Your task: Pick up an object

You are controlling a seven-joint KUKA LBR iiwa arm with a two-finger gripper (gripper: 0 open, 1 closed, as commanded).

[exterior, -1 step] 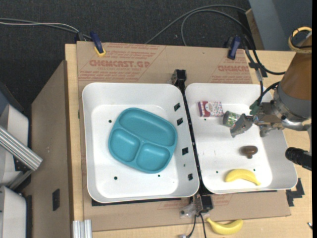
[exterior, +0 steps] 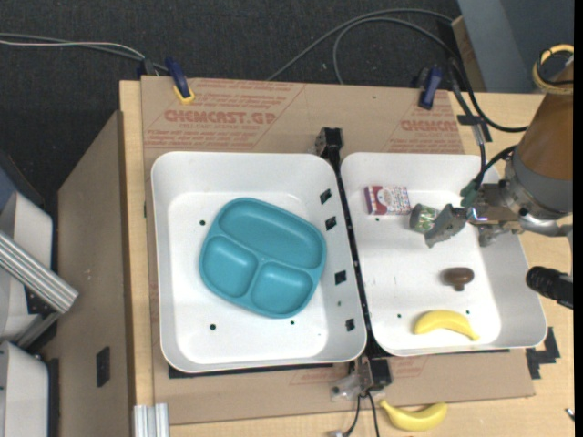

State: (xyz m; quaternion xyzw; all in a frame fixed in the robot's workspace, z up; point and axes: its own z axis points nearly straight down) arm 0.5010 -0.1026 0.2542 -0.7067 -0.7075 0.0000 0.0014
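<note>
Two white bins sit side by side on the bench, left bin [exterior: 173, 271] and right bin [exterior: 510, 330].

Nearest the camera: a second yellow banana-like piece [exterior: 414, 414] lies outside the bins on the bench edge, below the right bin.

In the right bin, front: yellow banana [exterior: 445, 324], curved, smooth, looks like plastic. Just behind it a small brown rounded object [exterior: 458, 278], matte, lumpy. Further back a small carton [exterior: 387, 199], boxy, white with red print, lying flat near the back wall.

Gripper [exterior: 444, 225] is over the right bin, between carton and brown object, reaching in from the right. A greenish-grey lump [exterior: 424, 217] sits at its tip; can't tell if that lump is an object or part of the tool, and can't tell how the gripper is set or whether it holds anything.

In the left bin: teal divided plate [exterior: 262, 256], three compartments, glossy hard plastic, rounded rim.

Step in hand, as a judgement: approach and pick in the right bin. To do it well, centre over one item well apart from the others; the carton's flat sides look easiest to pinch, while the banana's curve may slip. Keep off the bin wall.
</note>
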